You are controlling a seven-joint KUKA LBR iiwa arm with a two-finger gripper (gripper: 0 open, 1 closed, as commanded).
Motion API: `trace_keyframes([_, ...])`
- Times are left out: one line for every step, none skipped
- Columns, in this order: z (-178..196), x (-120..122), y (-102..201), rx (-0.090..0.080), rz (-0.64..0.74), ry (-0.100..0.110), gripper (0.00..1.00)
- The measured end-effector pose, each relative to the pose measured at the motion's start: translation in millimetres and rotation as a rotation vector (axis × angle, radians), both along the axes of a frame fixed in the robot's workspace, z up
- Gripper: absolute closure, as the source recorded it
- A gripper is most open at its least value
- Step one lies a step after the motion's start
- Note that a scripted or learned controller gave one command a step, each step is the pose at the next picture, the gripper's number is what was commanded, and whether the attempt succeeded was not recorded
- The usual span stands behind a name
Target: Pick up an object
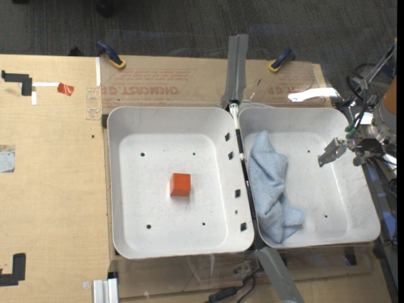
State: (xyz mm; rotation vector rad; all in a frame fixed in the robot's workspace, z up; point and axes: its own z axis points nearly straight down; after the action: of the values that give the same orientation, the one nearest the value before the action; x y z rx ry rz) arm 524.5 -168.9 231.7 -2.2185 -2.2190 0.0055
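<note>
Fingers on the gripper look slightly parted with nothing between them, tips pointing toward 9 o'clock. One grey finger sticks out clearly; the other is partly lost in the wrist clutter, so the gap reads as narrow, not wide.

Arm comes in from 3 o'clock, wrist low over the right bin, hovering above its floor near the 3 o'clock wall. Cables bunch up around the wrist at the frame's edge. Gripper sits well apart from anything graspable.

Candidate objects:
- orange-red cube in the left bin, about centre of the floor, slightly toward 6 o'clock. Sits alone, upright, flat face up.
- light blue cloth in the right bin, crumpled along its 9 o'clock wall, running from roughly 11 o'clock down to 7 o'clock. Its nearest fold is at 9 o'clock from the fingertips, not touching.

Bins sit side by side, joined along a grey divider rail that runs up toward 12 o'clock. Cardboard sheet lies under the bins at 12 o'clock, held by two yellow-tipped clamps.
</note>
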Motion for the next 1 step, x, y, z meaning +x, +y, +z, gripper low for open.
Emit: trace_keyframes([-14.0, -43.7, 15.3, 0.000, -0.168, -0.001, 0.00])
